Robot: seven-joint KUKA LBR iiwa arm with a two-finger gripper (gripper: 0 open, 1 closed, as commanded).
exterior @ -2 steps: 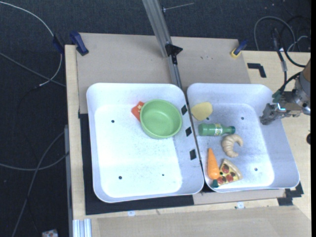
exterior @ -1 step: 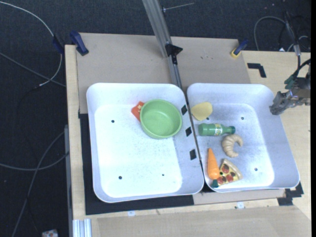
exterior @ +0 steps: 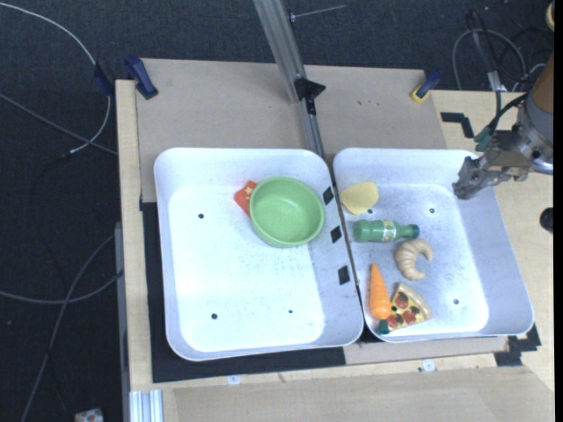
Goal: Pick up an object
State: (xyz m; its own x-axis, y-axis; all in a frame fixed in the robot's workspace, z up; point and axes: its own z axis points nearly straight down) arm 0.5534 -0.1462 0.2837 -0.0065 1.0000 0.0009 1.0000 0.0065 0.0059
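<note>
My gripper (exterior: 468,183) hangs over the far right rim of the right bin (exterior: 493,262), with nothing seen between its fingers. In that bin lie a pale yellow lemon-like piece (exterior: 360,197), a green bottle (exterior: 384,231) on its side, a tan croissant (exterior: 413,258), an orange carrot (exterior: 378,291) and a pizza slice (exterior: 407,307). The left bin (exterior: 229,306) holds a green bowl (exterior: 286,210) with a small orange-red object (exterior: 244,196) tucked against its left side. All toys lie well left of the gripper.
A metal pole (exterior: 281,42) slants down from the top to the gap between the bins. Blue and yellow clamps (exterior: 141,77) grip the board's far corners. Cables (exterior: 479,51) loop at the upper right near the arm.
</note>
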